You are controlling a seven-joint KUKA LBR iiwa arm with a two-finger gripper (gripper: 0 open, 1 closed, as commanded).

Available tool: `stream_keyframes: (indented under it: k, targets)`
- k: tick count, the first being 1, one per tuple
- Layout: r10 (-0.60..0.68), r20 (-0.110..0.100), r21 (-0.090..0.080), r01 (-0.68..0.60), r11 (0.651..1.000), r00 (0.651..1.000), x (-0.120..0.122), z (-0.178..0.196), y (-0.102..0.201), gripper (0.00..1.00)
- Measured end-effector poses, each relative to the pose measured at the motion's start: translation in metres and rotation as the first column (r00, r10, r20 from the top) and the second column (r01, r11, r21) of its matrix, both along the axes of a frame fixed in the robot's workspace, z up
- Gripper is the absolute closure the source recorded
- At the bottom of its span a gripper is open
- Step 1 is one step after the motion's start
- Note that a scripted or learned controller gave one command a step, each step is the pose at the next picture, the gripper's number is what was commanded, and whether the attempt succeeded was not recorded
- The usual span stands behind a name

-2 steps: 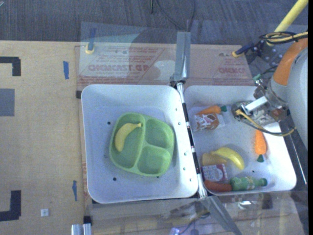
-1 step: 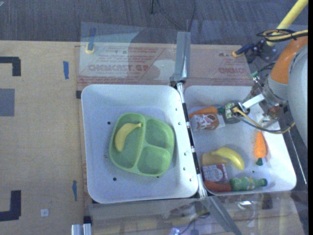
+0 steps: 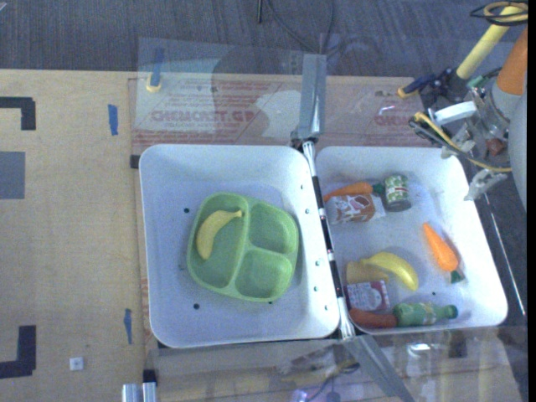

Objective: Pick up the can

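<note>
**Can sits left of the tool, not grabbed yet**

Wooden table [image 3: 67, 249], two white bins. We spot the can [image 3: 396, 191] lying tipped near the right bin [image 3: 490, 287]'s back wall, beside a carrot [image 3: 347, 189]. Our tool [image 3: 469, 132] hangs over the bin's far right corner, so the can lies leftward. Its grip we can't tell.

Green plate [image 3: 251, 268] holding banana [image 3: 212, 229] in left bin [image 3: 167, 174]; carrot [image 3: 440, 249], bottle [image 3: 425, 312] in right bin [image 3: 481, 249].

Robot lab, taped bench [image 3: 67, 224], two bins [image 3: 159, 174], cables [image 3: 293, 7]
</note>
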State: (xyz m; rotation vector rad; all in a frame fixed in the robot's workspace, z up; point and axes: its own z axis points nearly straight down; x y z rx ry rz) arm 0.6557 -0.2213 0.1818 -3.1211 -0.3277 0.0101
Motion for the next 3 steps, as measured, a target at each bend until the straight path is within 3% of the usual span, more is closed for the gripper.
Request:
stream_keyframes:
  k: [1, 2, 3]
  targets:
    - [-0.001, -0.002, 0.000, 0.001, 1.000, 1.000, 0.003, -0.091, 0.053, 0.00]
    - [-0.006, 0.001, -0.004, 0.006, 1.000, 1.000, 0.001, -0.097, 0.064, 0.00]
    - [0.001, -0.004, -0.002, -0.001, 1.000, 1.000, 0.001, -0.089, 0.066, 1.00]
